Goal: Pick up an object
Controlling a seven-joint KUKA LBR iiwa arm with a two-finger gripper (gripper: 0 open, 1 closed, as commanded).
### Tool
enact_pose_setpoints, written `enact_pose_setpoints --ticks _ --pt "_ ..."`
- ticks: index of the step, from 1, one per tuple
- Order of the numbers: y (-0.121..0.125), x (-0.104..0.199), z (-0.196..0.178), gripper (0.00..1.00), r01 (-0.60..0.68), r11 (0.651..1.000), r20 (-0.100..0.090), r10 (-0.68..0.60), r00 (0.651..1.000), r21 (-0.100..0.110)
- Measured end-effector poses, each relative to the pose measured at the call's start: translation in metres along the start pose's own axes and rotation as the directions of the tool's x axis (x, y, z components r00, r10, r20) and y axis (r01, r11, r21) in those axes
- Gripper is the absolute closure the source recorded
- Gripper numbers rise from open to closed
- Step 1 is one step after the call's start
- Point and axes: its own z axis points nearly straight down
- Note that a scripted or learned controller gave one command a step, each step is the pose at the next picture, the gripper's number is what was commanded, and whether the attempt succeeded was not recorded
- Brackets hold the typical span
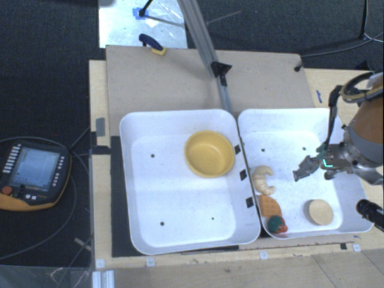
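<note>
Round beige disc (319,212) lies below the gripper (303,170).

from here nothing reads: the pendant (33,174) screen is a lit blur, its buttons too small to tell.

The bench (198,77) is a pale wooden top with a brown board laid over its far part. Two shallow white bins sit side by side along its near edge, touching each other. The left bin (144,179) reaches almost to the bench's near left corner, with a dark mat (117,221) showing under its left and near sides. The right bin (282,125) runs towards the near right corner. At the board's far left corner lies a small blue and yellow clamp (152,44). A grey pole (207,47) slants across the far side, meeting the board just behind the bins.
</note>
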Motion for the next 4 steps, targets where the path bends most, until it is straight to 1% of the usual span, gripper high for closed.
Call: enact_pose_setpoints --ticks 1,2,3,4 --pt "0.0 0.0 0.0 0.0 0.0 1.0 0.0 0.0 1.0 0.0" --pt "-0.001 -0.01 0.049 0.0 -0.001 1.0 0.0 0.001 1.0 0.003" --pt "-0.003 -0.013 0.091 0.0 -0.001 1.0 0.0 0.001 1.0 0.003" --pt "-0.003 -0.014 0.141 0.0 -0.001 1.0 0.0 0.001 1.0 0.0"
